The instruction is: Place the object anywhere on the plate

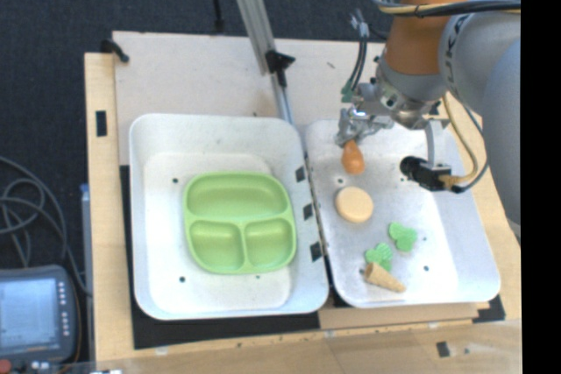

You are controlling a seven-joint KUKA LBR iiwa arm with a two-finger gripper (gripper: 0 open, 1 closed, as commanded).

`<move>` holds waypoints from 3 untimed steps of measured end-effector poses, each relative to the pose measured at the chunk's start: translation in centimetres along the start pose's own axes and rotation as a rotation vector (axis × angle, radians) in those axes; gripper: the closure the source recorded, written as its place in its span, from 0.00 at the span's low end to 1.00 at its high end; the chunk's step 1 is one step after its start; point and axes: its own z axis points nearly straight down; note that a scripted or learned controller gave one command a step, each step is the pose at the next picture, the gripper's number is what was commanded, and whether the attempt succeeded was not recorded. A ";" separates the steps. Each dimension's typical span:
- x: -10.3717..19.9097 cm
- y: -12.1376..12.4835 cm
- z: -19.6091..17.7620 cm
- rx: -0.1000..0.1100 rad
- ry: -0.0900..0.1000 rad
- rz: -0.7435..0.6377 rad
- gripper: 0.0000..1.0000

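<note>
A green plate (238,221) with three compartments lies in the left bin (158,144). My gripper (353,138) hangs over the back left of the right bin (456,250). It is shut on the top end of a small orange object (352,159), which hangs below the fingertips. The plate is well to the left and nearer the front than the gripper.
In the right bin lie a round tan disc (354,205), two small green pieces (402,236) (379,255) and a tan cone (385,278). A slanted metal pole (254,4) rises behind the bins. The raised rims where the bins meet (314,215) lie between gripper and plate.
</note>
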 end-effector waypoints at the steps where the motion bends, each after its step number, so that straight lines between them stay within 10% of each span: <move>1: 5.1 -0.1 0.2 0.000 0.000 0.000 1.00; 3: 14.7 0.9 -3.1 -0.003 0.001 -0.001 1.00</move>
